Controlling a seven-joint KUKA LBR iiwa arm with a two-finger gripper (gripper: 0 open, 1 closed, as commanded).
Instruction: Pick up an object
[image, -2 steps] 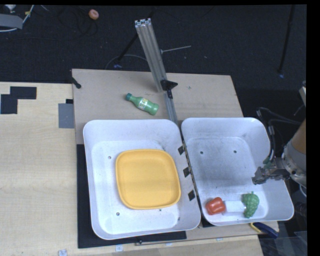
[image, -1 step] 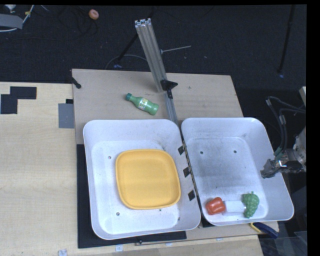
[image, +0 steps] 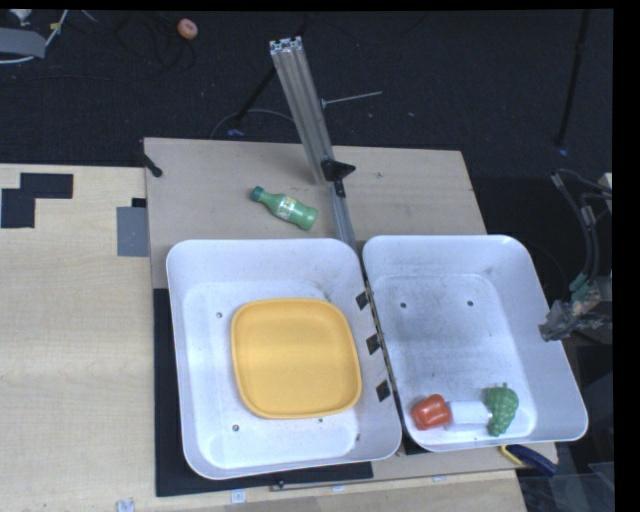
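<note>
step: approach | tool (image: 568, 318) at right bin's (image: 440, 262) 3 o'clock rim, we cannot tell its state | we target red pepper (image: 431, 411) at 6 o'clock, descending clear of broccoli (image: 501, 407)

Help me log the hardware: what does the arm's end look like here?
It is dimly lit. The gripper reads as a dark grey-brown, blocky lump, and thin dark cables loop above it. Markings and finer details are too dark to tell.

Dark cables (image: 590, 215) looped above a grey, mottled piece of the robot (image: 572, 315) beside the right bin's (image: 560, 400) right rim.
</note>
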